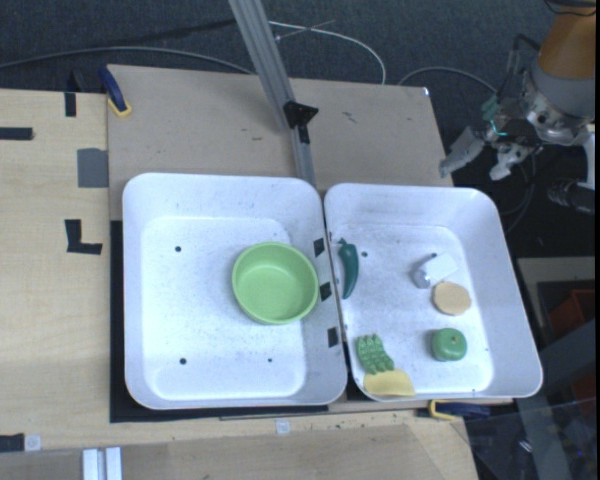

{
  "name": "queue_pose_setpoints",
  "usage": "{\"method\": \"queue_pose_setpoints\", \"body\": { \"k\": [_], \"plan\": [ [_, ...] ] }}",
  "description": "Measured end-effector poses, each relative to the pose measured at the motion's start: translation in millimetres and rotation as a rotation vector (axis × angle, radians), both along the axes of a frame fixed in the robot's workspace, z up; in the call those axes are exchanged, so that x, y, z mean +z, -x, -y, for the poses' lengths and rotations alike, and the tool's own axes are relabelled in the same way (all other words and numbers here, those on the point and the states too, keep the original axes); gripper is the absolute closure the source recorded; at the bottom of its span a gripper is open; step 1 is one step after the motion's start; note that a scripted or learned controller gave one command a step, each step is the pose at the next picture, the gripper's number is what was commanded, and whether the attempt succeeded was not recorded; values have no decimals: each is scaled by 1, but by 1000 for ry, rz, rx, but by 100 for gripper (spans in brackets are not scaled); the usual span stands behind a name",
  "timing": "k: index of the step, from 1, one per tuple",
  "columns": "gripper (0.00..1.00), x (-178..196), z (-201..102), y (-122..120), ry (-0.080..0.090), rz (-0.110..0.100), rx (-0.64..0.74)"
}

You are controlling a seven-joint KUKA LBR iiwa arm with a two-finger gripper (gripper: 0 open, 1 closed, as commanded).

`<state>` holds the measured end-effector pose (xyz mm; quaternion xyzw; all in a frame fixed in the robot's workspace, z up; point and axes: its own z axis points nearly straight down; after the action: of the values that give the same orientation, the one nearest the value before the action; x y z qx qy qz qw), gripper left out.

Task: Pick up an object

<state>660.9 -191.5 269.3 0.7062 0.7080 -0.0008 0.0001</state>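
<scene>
**Pincer parked off the bins, nothing picked yet**

Going left to right. Worktop (40, 268) is pale wood, with dark tape marks along the left side. Left bin (150, 218) sits mid-frame and carries one thing, a green bowl (274, 283), upright, right of the bin's centre, close to the wall shared with the other bin. A grey pole (265, 58) slants in from top centre and ends at the bins' seam.

Right bin (480, 213) carries the small stuff, all candidates for the pick. A dark green pepper-shaped item (348, 267) lies just inside its left wall. Below that, a ridged green piece (372, 351) touches a yellow wedge (388, 383) at the bottom rim. Toward the right: a small grey-white item (426, 269), a tan disc (452, 298) just under it, and a round green object (448, 345) below the disc. These three are close together but apart, so I judge each can be taken without bumping the others.

Pincer (477, 156) is at upper right, outside the right bin's top corner, hanging off the arm (565, 58) over the dark floor. Its two fingers look spread apart with nothing between them. My read: it waits there to keep the camera's sight of both bins free. No object targeted yet; the grey-white item and the disc are nearest to it.
</scene>
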Motion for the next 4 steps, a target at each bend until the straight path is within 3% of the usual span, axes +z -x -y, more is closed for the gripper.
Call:
{"method": "queue_pose_setpoints", "body": {
  "k": [1, 4],
  "plan": [
    [0, 0, 0, 0, 0, -1, 0],
    [0, -143, 0, -11, -1, -5, 0]
  ]
}}
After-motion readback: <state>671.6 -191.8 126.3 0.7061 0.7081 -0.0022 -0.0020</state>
